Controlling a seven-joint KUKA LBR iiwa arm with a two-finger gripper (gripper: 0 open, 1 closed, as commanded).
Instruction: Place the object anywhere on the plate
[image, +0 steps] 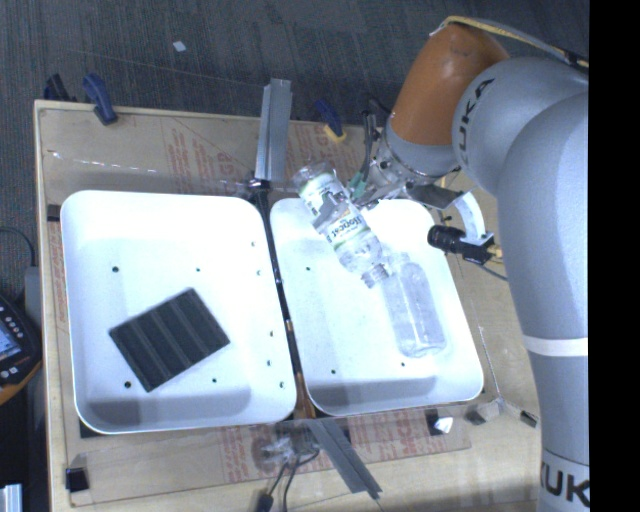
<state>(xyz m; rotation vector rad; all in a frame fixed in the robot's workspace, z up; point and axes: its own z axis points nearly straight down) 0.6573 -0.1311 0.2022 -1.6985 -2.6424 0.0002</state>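
Note:
A clear plastic bottle with a white and green label (340, 222) hangs tilted over the back of the right bin (330, 380), its base sticking out past the bin's far rim. My gripper (360, 192) is shut on it near its upper side, reaching in from the right. A second clear bottle without a label (415, 305) lies on the right bin's floor just below the first one's neck. The plate, a dark ridged rectangle (168, 338), lies flat in the left bin (90, 215), towards its front left.
A metal divider bar (272, 120) runs back from between the two bins, and blue clamps (100, 100) hold the board's far edge. A black cable fitting (460, 240) juts from the arm over the right bin's right rim.

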